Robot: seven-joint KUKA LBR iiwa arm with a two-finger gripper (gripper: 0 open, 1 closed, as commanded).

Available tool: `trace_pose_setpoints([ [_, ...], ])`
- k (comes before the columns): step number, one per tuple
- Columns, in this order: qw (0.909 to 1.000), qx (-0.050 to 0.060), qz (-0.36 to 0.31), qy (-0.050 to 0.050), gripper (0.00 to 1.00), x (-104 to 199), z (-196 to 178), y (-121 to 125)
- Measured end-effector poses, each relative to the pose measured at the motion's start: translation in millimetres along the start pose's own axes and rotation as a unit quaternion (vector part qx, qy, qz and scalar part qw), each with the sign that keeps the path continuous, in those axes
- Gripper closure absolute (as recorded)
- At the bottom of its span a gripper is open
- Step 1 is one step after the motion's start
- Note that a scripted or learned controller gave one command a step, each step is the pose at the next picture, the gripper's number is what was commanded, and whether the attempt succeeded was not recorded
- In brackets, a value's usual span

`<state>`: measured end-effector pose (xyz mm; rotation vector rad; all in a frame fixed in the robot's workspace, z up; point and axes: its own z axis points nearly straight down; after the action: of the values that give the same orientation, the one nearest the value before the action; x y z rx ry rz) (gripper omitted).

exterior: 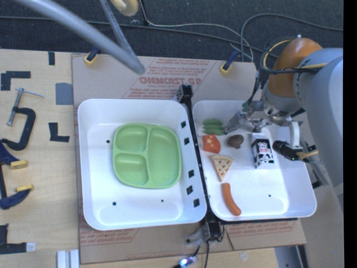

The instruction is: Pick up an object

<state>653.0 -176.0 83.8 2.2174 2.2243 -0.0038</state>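
The right bin (295,200) holds several toy foods: a green pod (213,126), a red piece (211,144), a brown lump (235,141), a pizza slice (222,165), a sausage (231,199) and a black-and-white carton (262,152). My gripper (249,120) hangs low over the bin's back part, just above and right of the brown lump and behind the carton. I see no object gripped in it. The arm's orange band (290,60) sits above it.
The left bin (95,205) carries a green divided plate (148,155). A black divider (192,149) runs between the bins. Clamps (19,127) lie on the bench at far left, and cables (245,38) trail behind the right bin.
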Motion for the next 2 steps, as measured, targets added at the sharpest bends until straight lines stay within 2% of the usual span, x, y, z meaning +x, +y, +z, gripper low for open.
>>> trace_pose_setpoints([
  [1,1.0000,-0.002,-0.001,-0.001,1.00,0.0,-12.4,1.2],
  [2,1.0000,-0.002,0.001,0.001,1.00,4.9,-73.8,-1.0],
])
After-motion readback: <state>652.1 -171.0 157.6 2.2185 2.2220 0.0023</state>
